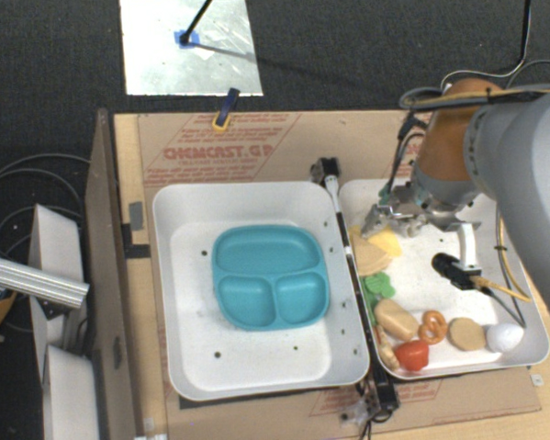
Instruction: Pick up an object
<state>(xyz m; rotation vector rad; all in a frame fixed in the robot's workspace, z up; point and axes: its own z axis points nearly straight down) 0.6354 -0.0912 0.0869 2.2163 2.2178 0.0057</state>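
Left white bin point(195, 357) holds a blue divided plate point(269, 275). Brown board point(225, 148) with red print under both bins. Silver sheet point(188, 44) on dark floor behind, blue clip point(225, 107) at board's edge, black cables point(21, 196) far left.

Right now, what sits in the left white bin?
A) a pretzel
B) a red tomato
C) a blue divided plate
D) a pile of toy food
C: the blue divided plate lies alone in the left bin, while the toy food is in the right bin.
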